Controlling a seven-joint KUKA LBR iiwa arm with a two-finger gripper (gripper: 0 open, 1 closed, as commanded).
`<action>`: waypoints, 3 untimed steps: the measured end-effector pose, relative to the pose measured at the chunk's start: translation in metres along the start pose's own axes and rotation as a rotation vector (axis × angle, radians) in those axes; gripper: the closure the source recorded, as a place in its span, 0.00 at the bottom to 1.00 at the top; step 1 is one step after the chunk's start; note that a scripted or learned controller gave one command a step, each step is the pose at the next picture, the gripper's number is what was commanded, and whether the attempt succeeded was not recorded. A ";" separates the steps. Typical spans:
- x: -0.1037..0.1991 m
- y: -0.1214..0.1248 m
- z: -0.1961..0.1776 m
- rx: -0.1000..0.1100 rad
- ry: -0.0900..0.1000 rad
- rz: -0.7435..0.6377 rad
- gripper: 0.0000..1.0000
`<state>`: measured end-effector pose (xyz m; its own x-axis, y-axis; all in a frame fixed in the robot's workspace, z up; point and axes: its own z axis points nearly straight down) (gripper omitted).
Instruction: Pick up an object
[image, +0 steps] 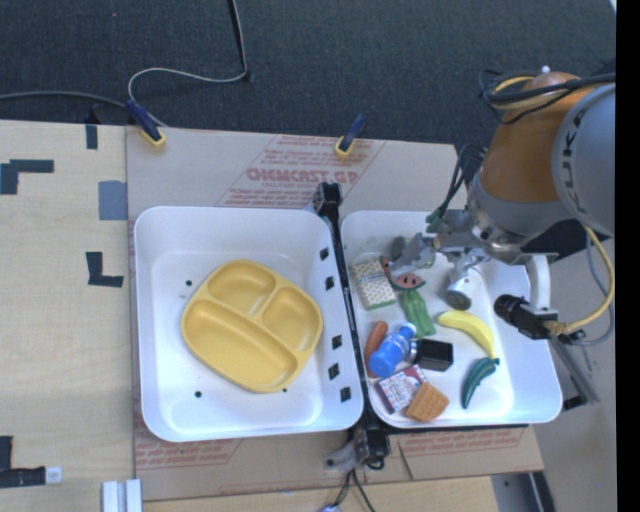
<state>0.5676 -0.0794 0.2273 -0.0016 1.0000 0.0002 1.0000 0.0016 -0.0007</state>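
My gripper hangs low over the back of the right bin, open, its two grey fingers spread apart with nothing held between them. The left finger is just above a small red-and-green piece and beside a checkered pad. In front of the gripper lie a green pod, a yellow banana, a green pepper, a blue bottle, an orange carrot, a black box, a red-and-white packet and an orange cracker.
The left bin holds a yellow divided plate. A black divider clip sits where the bins meet. Cables and yellow clamps lie at the cardboard's far edge. The arm's orange band rises at the right.
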 end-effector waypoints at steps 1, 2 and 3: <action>-0.021 0.014 0.100 0.003 0.000 0.001 0.00; -0.020 0.032 0.138 -0.004 0.002 -0.001 0.00; -0.020 0.035 0.125 -0.014 0.001 -0.001 1.00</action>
<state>0.6029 -0.0991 0.1019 -0.0027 1.0000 0.0009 0.9999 0.0027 0.0134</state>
